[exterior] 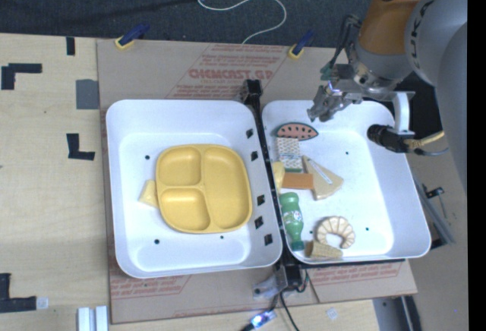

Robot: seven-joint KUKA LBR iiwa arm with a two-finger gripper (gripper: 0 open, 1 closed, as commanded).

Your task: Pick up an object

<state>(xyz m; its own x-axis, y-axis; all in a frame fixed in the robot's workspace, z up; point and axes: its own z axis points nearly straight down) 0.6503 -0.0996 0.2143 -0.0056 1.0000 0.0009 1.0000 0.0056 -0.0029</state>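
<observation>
Two white bins sit side by side on a cardboard sheet (220, 67) that bears red mirrored lettering too faint to read. The left bin (125, 170) holds a yellow divided plate (203, 187) over a yellow wedge (147, 192), with bare floor along its far and near walls. In the right bin (387, 193) the objects crowd the left wall: a watermelon slice (297, 131), a grey grater-like piece (288, 149), an orange block (297, 181), a pale cheese wedge (325, 180), a green bottle (291, 219), a croissant (336, 231) and a small yellow wedge (325, 250). The right half of that bin's floor is open. The gripper (323, 109) hangs over the far rim of the right bin, just beyond the watermelon slice and apart from it; whether its fingers are parted or closed cannot be told, and nothing shows between them.
</observation>
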